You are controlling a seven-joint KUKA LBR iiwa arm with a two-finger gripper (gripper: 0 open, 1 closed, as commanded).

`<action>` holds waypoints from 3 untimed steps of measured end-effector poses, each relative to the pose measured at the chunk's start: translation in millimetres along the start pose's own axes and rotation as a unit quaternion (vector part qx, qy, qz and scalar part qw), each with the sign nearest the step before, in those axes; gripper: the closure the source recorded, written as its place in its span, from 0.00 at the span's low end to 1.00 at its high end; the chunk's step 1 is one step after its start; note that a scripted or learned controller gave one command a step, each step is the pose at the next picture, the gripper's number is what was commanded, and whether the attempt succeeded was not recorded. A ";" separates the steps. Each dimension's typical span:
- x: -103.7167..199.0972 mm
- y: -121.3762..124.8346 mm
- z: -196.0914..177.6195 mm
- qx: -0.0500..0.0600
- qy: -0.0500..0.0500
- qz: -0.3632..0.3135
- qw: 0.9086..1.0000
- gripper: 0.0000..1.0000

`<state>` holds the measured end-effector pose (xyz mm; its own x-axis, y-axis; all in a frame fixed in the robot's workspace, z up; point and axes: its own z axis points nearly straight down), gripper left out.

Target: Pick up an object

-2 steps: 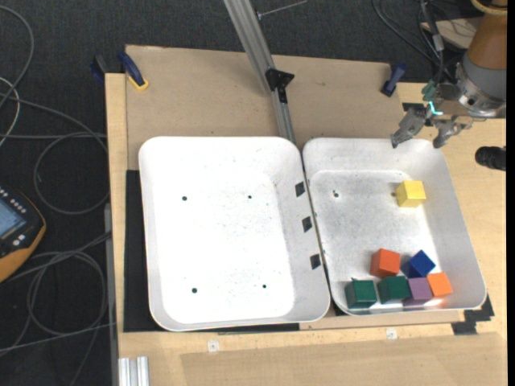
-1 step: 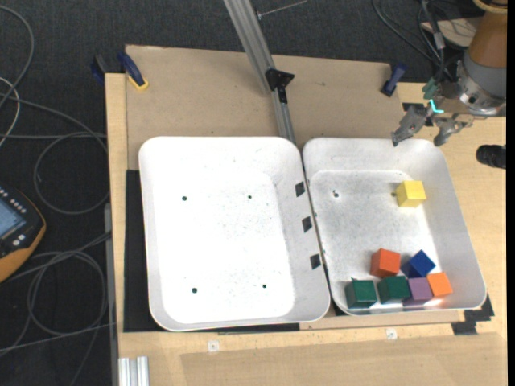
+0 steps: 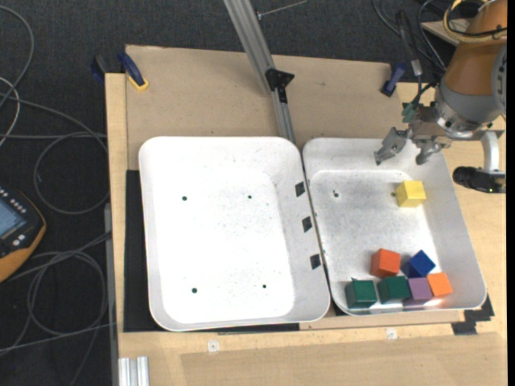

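A yellow cube (image 3: 410, 193) lies alone in the upper part of the right bin (image 3: 348, 215). Several cubes cluster at that bin's front right: a red-orange one (image 3: 385, 261), a blue one (image 3: 420, 264), an orange one (image 3: 439, 284), a purple one (image 3: 419, 289) and two green ones (image 3: 361, 293), (image 3: 393, 288). My gripper (image 3: 406, 149) hangs above the bin's far rim, up and slightly left of the yellow cube. Its two fingers are spread apart with nothing between them.
The left bin (image 3: 221, 232) sits beside the right one, joined by black clips (image 3: 306, 223). A slanted metal pole (image 3: 257, 47) rises behind the bins. Blue clamps (image 3: 133, 71) hold the board's corners. Cables lie on the floor at left.
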<state>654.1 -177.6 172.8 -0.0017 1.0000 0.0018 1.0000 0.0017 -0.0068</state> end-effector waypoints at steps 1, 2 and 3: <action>5.9 2.0 62.2 0.000 0.000 0.000 1.000 0.00; 6.6 2.2 73.7 -0.002 -0.001 0.000 1.000 0.00; 6.8 3.7 60.7 -0.004 -0.001 -0.001 1.000 1.00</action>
<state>657.4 -170.8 112.1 -0.0035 1.0000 -0.0005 1.0000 0.0035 0.0013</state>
